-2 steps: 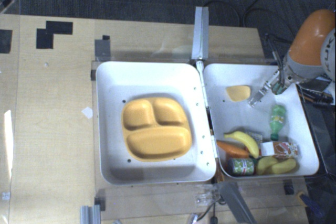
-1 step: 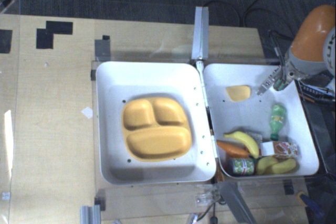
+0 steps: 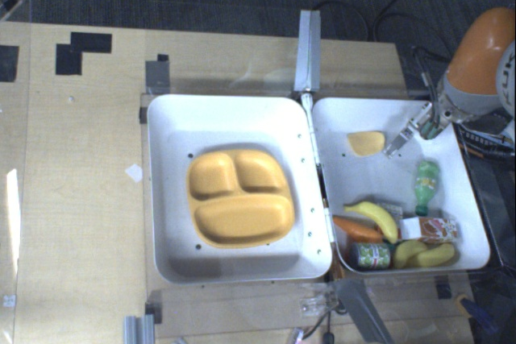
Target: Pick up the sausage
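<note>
The sausage [image 3: 357, 229], an orange-red elongated piece, lies near the front left of the right bin [image 3: 476, 209], just under a banana [image 3: 372, 215]. My gripper [image 3: 396, 146] hangs over the back of that bin, its tip pointing down-left beside a flat yellow piece [image 3: 366, 142]. It is well behind the sausage and apart from it, and it holds nothing that I can see. The arm's orange band [image 3: 482, 52] shows at the right edge.
A green bottle [image 3: 426, 181], a small carton [image 3: 438, 230], a green can [image 3: 372, 255] and a yellow-green fruit [image 3: 423, 254] crowd the front of the right bin. The left bin [image 3: 169, 173] holds a yellow divided tray [image 3: 239, 196].
</note>
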Tool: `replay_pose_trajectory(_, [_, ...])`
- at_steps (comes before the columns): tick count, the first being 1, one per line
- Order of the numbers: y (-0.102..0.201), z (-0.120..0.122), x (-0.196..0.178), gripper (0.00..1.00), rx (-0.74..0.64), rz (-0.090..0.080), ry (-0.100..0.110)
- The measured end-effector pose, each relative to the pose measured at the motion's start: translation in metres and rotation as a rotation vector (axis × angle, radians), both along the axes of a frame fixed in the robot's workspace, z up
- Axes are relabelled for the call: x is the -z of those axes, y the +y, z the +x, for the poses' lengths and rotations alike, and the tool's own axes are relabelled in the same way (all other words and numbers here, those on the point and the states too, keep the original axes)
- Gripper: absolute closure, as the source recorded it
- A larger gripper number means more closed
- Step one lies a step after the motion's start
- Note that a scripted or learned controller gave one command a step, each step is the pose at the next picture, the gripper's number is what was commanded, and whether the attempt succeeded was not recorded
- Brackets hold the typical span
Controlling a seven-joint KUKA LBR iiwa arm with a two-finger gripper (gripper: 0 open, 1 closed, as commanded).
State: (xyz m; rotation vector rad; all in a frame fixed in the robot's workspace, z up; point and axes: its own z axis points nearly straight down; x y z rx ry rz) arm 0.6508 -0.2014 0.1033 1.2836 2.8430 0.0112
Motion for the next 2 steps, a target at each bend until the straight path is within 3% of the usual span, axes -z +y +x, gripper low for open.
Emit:
replay_pose_trajectory(1, [0.000,0.000,0.000,0.00,0.000,0.000,0.000])
replay_pose_trajectory(2, [-0.010,0.012,0.014,0.00,-0.298,-0.002,0.038])
